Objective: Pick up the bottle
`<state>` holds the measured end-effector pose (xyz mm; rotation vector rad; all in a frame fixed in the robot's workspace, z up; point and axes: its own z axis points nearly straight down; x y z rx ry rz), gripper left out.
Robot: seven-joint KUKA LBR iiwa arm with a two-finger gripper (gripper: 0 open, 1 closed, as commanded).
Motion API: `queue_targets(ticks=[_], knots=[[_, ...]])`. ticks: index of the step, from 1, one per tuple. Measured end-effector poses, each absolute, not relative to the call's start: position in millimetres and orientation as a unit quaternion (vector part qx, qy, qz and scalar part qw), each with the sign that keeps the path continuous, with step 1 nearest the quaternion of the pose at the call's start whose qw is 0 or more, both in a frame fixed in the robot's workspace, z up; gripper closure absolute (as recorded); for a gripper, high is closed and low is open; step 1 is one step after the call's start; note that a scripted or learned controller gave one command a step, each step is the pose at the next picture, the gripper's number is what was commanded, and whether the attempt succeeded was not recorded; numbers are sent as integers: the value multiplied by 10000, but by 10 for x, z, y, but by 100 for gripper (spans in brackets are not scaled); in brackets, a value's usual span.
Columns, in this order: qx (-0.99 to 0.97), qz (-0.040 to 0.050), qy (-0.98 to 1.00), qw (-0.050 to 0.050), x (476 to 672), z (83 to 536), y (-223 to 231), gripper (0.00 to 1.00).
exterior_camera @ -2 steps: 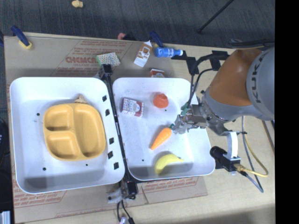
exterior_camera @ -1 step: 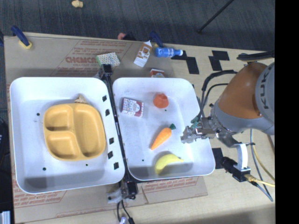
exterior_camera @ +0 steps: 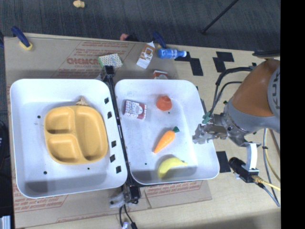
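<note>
While the gripper (exterior_camera: 199,135) hangs over the right rim of the right bin (exterior_camera: 202,104), whether it is wide or narrow I cannot tell. Nearest it in that bin lie a carrot (exterior_camera: 165,140) and a banana (exterior_camera: 170,166). The bottle (exterior_camera: 170,53), blue, lies on its side on the bench beyond the bin's far rim, well apart from the arm. A good pick would likely mean travelling out over that rim and closing across the bottle's narrow width
</note>
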<state>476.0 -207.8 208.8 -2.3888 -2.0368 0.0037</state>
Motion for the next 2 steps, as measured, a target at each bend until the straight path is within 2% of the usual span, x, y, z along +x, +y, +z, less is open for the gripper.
queue_targets(ticks=[1, 2], knots=[[-7910, 9, -6118, 1, 4765, 2167, -2064, 100], [-7334, 5, -6798, 10, 4767, 2214, -2045, 100]])
